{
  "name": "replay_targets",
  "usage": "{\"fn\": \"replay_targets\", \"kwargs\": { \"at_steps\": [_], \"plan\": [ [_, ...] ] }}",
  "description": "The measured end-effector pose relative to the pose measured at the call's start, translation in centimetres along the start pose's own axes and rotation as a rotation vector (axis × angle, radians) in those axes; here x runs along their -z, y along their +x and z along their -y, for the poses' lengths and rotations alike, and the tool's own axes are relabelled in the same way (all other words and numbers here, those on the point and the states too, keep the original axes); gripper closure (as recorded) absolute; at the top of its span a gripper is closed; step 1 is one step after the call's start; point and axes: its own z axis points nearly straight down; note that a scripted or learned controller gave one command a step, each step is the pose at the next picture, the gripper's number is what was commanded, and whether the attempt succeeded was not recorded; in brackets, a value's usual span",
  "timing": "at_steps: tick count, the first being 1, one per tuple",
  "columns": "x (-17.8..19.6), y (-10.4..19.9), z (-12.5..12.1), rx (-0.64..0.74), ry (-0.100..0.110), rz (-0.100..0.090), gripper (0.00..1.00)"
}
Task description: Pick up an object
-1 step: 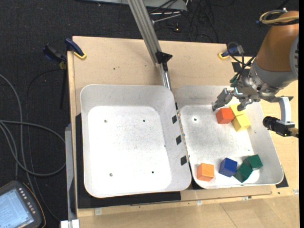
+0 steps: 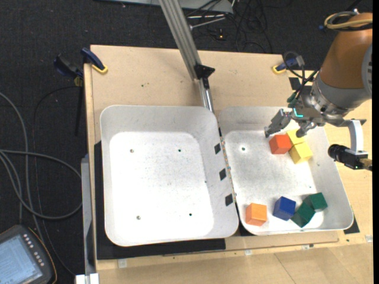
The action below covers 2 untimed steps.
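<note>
The gripper (image 2: pixel 288 125) hangs open and empty just above the red block (image 2: pixel 279 144); it should centre over that block, clear of the yellow block (image 2: pixel 301 151) alongside, before closing.

Both bins are white with fine dark speckles: the left bin (image 2: pixel 118 158) and the right bin (image 2: pixel 260 176). In the right bin, far side, sit a red-orange block (image 2: pixel 279 144) and a yellow block (image 2: pixel 301 151). Along its near edge lie an orange block (image 2: pixel 256 213), a blue block (image 2: pixel 284 208) and two dark green blocks (image 2: pixel 317 202) (image 2: pixel 304 215). The bench (image 2: pixel 154 81) is pale tan wood. The arm (image 2: pixel 349 58) shows grey with an orange band. The floor (image 2: pixel 35 28) is black.
</note>
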Motion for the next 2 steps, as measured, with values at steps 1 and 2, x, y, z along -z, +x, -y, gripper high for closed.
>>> {"fn": "replay_targets", "kwargs": {
  "at_steps": [1,2],
  "plan": [
    [-4.7,0.3,0.8,-0.002,0.004,0.0,0.0],
    [-11.1,0.6,0.9,-0.002,0.006,-0.001,0.0]
  ]
}}
